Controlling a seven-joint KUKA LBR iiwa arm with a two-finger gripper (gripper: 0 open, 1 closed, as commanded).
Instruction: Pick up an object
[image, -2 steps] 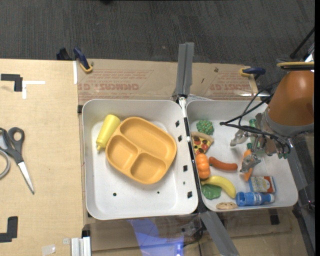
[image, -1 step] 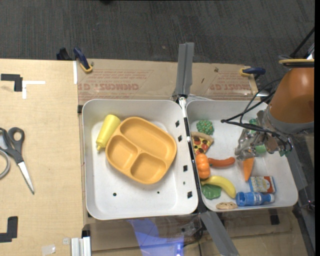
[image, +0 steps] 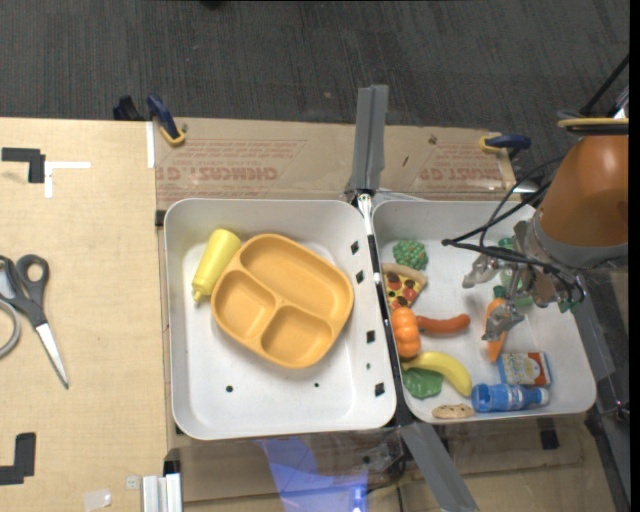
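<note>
Metal two-finger hand hovering over the crowded right white bin
Whether it grips the small orange carrot-shaped toy beneath it cannot be told; a red sausage, yellow banana and blue bottle lie near

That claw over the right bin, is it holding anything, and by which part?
It cannot be told. The claw hangs right over an orange carrot-like toy in the right bin, but the view doesn't settle whether that toy is gripped.

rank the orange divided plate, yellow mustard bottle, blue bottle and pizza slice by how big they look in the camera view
1. orange divided plate
2. yellow mustard bottle
3. blue bottle, close to the mustard bottle
4. pizza slice
</note>
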